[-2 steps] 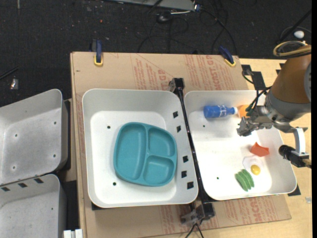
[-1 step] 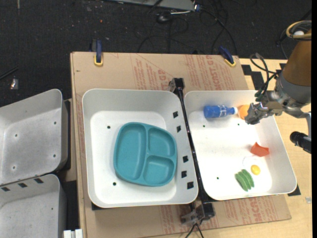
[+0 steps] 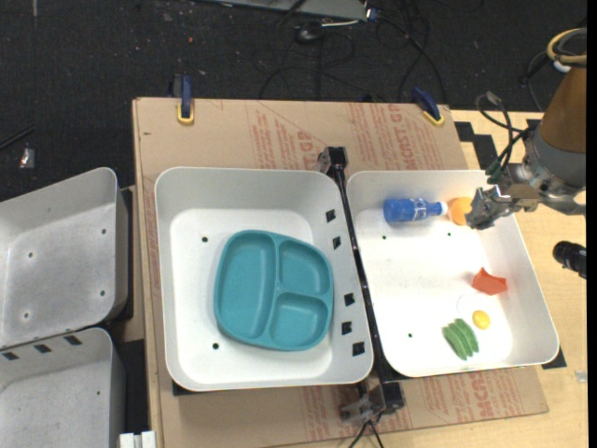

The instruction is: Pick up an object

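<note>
Orange and round, a small fruit-like toy (image 3: pixel 459 210) lies at the upper right of the right bin (image 3: pixel 410 278), touching the gripper (image 3: pixel 484 209); whether the claw is spread or grips anything, I cannot tell. It looks light, smooth and apt to roll, so a hold across its middle seems best.

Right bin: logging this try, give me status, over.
Pincer low at right bin far edge, beside orange ball. Nothing seen held. Blue bottle just left of ball; red piece, green piece apart.
</note>
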{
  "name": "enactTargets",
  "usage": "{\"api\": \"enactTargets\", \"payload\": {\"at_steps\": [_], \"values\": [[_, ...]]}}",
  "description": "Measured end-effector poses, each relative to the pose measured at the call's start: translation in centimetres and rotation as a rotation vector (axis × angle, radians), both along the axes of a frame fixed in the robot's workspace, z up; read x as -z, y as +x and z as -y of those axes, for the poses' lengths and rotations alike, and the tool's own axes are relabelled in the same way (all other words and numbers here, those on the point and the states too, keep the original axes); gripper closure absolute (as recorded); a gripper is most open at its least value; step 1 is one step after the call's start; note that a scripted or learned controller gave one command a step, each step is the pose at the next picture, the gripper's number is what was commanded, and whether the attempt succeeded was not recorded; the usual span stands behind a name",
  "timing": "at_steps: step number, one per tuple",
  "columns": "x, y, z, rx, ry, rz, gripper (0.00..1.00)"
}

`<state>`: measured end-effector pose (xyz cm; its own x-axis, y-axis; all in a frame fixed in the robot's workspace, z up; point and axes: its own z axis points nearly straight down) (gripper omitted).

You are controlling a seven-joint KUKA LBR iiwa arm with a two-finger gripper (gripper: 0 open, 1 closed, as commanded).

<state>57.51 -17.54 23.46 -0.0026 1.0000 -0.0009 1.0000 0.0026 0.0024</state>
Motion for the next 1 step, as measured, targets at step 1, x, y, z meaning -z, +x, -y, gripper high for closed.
{"api": "enactTargets", "payload": {"at_steps": [1], "values": [[-0.47,2.31,-5.49,-0.005,0.001,0.001,1.00]]}}
